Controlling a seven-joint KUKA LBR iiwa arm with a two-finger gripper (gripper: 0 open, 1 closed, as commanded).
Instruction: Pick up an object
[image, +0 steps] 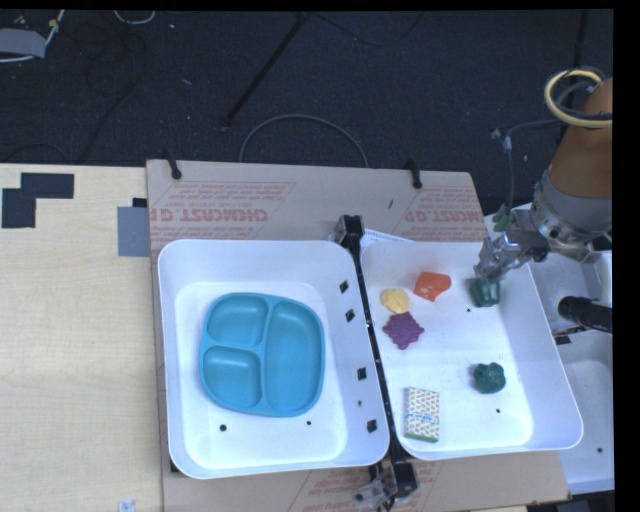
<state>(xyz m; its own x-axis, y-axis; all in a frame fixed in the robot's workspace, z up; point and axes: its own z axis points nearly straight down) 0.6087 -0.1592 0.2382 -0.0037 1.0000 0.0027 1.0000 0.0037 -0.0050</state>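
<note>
The left shallow white plastic bin (190, 270) is mostly taken up by a blue three-part plate (263, 353). The right white bin (545, 400) has bare floor in its middle. The gripper (487, 285) hangs at that bin's upper right edge, clamped on a small dark green block (485, 292). Scattered below and left of it lie a patterned rectangular packet (421, 413), a purple jagged toy (402, 329), an orange wedge (432, 285), a dark teal lump (489, 377) and a yellow lump (395, 299).

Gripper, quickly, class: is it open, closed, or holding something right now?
Gripper: cannot be told; it sits low at the right bin's far edge, with a small teal thing at its tip.
</note>
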